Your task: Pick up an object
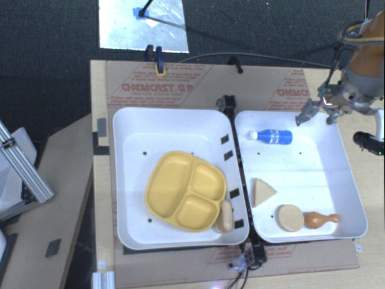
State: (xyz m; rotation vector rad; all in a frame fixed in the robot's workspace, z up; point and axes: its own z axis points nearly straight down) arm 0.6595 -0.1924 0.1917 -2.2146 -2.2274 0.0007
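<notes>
My gripper (pixel 317 114) hangs at the far right corner of the right bin (pixel 346 167), its two fingers spread apart with nothing between them. A blue bottle with a white cap (pixel 272 136) lies on its side in the right bin, to the left of and a little nearer than the gripper. Nearer the front of that bin lie a tan wedge (pixel 263 191), a round beige disc (pixel 290 217) and a brown drumstick-shaped piece (pixel 320 220).
The left bin (pixel 135 137) holds a yellow divided tray (pixel 185 190) with a beige oblong piece (pixel 225 215) at its front right. A black clip strip (pixel 236 155) runs between the bins. A shiny sheet (pixel 143 15) lies beyond the bench.
</notes>
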